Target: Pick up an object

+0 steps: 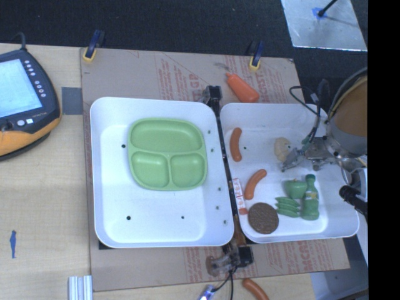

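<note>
The gripper (292, 162) hangs low over the right bin (340, 230), reaching in from the right; whether it is spread or closed cannot be told, and nothing shows held in it. A pale beige lump (282, 147) lies just up and left of its tip, very near, contact unclear.

Largest first: two white bins, the left bin (109, 186) well to the gripper's left and bearing one green divided plate (167, 153). In the right bin, two sausages: the upper sausage (235, 144) to the gripper's left, the lower sausage (255, 183) down and left. Just below the gripper lie a green bottle (310, 199) and a green bean pod bunch (287, 205); a brown round patty (263, 217) lies farther down-left.

An orange carrot (242, 88) rests on brown cardboard (156, 74) beyond the bins. Another sausage-like piece (255, 288) sits at the near edge. The bench (44, 217) is pale wood, with a teach pendant (25, 102) far left; dark floor (156, 11) lies beyond.
</note>
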Robot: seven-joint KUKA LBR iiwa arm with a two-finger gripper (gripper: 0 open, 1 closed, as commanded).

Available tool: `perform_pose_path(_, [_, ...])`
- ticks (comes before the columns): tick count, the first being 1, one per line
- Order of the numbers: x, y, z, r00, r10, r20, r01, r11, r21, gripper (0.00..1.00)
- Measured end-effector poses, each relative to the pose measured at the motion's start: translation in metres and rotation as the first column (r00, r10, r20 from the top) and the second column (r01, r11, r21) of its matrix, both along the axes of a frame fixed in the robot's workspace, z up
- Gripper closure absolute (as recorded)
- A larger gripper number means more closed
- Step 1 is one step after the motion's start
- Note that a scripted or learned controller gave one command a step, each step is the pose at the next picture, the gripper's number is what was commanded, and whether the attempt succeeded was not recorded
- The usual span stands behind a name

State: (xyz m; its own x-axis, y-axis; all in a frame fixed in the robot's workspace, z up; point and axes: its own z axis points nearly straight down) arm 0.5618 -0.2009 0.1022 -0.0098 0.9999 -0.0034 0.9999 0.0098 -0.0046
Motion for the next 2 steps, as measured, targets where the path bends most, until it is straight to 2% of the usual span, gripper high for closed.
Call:
perform_pose_path(1, [0.026,0.058,-0.01,1.0,-0.003,0.004,0.003,1.0,0.001,0.0])
perform_pose_path(2, [0.095,0.035,-0.01,1.0,-0.005,0.002,0.005,1.0,0.004,0.0])
